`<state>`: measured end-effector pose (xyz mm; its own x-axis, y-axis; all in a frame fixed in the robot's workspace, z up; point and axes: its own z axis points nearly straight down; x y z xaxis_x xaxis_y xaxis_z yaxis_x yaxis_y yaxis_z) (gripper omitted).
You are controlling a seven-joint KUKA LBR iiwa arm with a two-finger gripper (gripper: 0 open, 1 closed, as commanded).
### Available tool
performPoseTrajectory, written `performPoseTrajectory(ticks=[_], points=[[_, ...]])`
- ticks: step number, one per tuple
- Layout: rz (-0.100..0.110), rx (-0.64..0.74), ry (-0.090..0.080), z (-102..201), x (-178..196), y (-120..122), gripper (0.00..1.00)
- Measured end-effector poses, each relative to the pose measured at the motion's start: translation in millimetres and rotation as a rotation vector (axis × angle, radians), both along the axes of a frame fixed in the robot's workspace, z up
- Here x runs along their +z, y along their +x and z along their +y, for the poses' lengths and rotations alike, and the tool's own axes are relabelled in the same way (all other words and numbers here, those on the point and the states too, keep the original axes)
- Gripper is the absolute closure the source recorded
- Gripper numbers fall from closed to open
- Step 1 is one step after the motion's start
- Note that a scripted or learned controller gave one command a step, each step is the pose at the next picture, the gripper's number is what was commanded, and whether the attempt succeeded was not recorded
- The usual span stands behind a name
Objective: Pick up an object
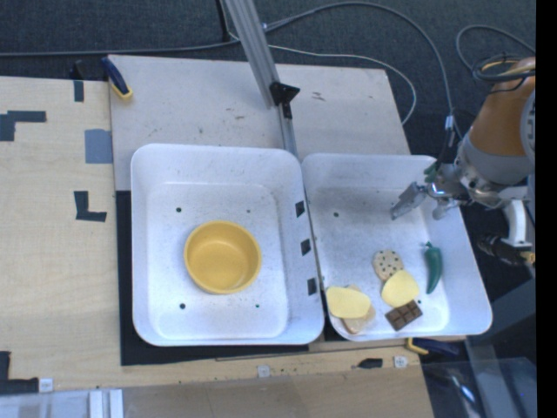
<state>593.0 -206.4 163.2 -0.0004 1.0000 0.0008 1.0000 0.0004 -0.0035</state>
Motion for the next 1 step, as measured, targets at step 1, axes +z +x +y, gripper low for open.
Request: performPoseTrajectory(ticks=[1], points=[[0.002, 0.000, 0.000, -2.1, -57.1, -10.1, 0.00]])
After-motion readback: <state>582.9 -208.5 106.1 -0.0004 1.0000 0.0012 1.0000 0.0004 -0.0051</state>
